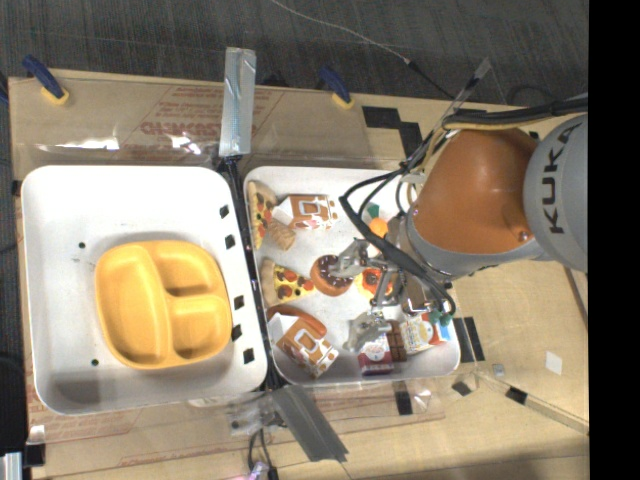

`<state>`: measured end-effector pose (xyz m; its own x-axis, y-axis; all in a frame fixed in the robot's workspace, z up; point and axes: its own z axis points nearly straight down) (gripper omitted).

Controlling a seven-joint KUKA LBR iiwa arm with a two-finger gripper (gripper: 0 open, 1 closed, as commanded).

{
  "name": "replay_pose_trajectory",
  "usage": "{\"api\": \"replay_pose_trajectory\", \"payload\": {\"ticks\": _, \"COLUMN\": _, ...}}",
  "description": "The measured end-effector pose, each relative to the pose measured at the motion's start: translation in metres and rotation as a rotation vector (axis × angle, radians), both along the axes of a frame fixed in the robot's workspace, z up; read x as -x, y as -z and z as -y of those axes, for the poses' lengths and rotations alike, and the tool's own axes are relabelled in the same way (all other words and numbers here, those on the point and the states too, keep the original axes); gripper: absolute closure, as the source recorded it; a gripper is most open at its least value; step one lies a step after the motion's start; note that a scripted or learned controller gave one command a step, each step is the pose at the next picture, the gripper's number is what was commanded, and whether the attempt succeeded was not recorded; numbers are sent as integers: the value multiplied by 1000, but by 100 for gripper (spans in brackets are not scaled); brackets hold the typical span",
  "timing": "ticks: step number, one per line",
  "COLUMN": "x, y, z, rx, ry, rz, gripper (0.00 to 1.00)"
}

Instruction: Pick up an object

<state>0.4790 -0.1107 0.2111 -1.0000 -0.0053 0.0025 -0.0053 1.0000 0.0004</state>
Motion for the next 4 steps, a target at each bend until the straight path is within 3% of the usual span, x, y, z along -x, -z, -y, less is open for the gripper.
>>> {"api": "replay_pose_trajectory", "payload": {"ticks": 1, "x": -46, "y": 104, "z": 21, "rx": 2, "ry": 138, "rz": 13, "gripper": 0}}
{"api": "replay_pose_trajectory", "payload": {"ticks": 2, "x": -108, "y": 119, "z": -13, "rx": 0, "ry": 184, "rz": 3, "gripper": 0}}
{"api": "replay_pose_trajectory", "payload": {"ticks": 3, "x": -112, "y": 101, "z": -8, "rx": 7, "ry": 183, "rz": 16, "gripper": 100}}
{"api": "replay_pose_trajectory", "payload": {"ticks": 4, "x": -158, "y": 15, "z": -22, "rx": 1, "ry": 295, "rz": 10, "gripper": 100}}
